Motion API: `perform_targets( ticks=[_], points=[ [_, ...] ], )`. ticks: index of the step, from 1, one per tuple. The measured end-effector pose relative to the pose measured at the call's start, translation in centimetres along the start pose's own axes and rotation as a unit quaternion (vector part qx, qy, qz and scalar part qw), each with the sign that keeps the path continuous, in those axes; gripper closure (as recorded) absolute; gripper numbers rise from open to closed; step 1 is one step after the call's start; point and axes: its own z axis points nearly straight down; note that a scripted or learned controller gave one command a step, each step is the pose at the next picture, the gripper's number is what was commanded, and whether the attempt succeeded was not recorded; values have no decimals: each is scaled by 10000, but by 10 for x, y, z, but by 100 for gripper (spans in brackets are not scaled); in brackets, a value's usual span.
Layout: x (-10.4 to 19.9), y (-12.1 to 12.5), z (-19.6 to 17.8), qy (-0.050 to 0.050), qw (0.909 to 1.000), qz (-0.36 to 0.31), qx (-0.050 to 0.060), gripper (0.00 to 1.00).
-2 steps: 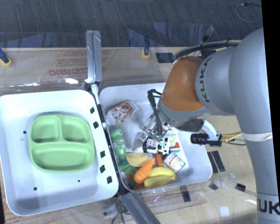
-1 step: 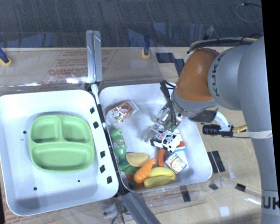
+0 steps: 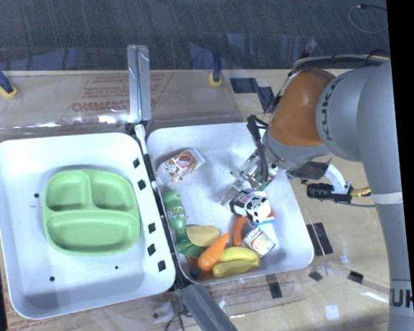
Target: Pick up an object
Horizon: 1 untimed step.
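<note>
The arm [image 3: 354,119] bears part of "KUKA" on its grey shell beside the orange band, and letters "KU" near its base. The red print on the sheet [image 3: 107,98] behind the left bin [image 3: 10,214] is too faint to read.

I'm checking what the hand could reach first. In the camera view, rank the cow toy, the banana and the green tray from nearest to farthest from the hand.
1. Cow toy, right bin, just below the hand.
2. Banana, right bin's near edge.
3. Green tray, left bin, farthest.

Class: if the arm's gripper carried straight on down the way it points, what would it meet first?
Most likely the black-and-white cow toy, lying just below the gripper in the right bin; depth is hard to judge from this slanted view.
</note>
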Motion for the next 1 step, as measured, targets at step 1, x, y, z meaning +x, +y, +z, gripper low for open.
perform_targets(
  ticks=[1],
  points=[
    [2,5,-9,17,10000,-38,-18,100]
  ],
)
